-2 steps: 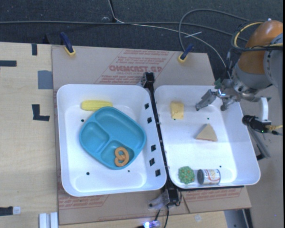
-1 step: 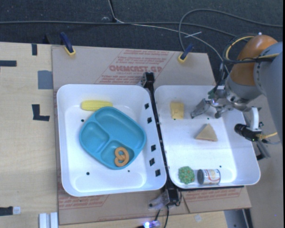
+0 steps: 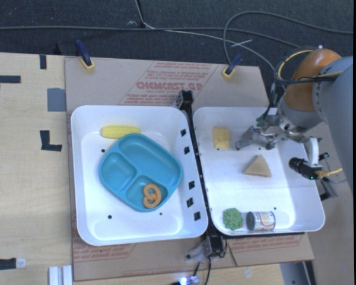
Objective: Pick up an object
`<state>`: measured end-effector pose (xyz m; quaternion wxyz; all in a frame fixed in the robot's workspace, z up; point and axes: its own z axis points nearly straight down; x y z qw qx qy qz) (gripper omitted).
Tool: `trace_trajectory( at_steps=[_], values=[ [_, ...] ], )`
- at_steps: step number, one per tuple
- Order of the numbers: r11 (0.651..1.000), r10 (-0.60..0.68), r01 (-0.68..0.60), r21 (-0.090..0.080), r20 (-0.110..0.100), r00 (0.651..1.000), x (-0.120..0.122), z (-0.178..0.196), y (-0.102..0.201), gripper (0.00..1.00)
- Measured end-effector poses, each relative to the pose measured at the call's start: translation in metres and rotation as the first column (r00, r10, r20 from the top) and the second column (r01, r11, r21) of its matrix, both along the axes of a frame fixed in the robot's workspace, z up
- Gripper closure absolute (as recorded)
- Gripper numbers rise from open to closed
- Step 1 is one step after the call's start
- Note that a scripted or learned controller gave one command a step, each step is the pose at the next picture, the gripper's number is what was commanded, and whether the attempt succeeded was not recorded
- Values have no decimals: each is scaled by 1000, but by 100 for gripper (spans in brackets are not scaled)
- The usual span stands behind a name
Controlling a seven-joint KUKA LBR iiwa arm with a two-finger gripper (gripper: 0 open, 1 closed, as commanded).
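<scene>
The robot's hand [image 3: 253, 139] hovers low in the right bin [image 3: 302, 218], fingers spread and pinching nothing. A yellow block [image 3: 221, 138] lies just beside its tips; a tan wedge [image 3: 258, 167] sits near, below it. Either seems a likely target, since the hand is poised between them.

Pretzel [image 3: 151, 195] in tray [image 3: 121, 165]; corn [image 3: 120, 132] behind it.

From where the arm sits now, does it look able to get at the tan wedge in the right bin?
Probably yes. The gripper hangs over the right bin, just up and left of the tan wedge, which lies flat with bare bin floor all around it; the yellow block sits well apart.
</scene>
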<state>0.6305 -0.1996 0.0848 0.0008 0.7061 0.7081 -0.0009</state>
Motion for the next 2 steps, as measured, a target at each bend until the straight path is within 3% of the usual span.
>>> trace_trajectory(
  at_steps=[1,2],
  values=[
    [1000,2,-2,-4,5,1000,1,13,-1,100],
    [1000,-1,1,1,4,1000,9,70,-7,100]
  ],
)
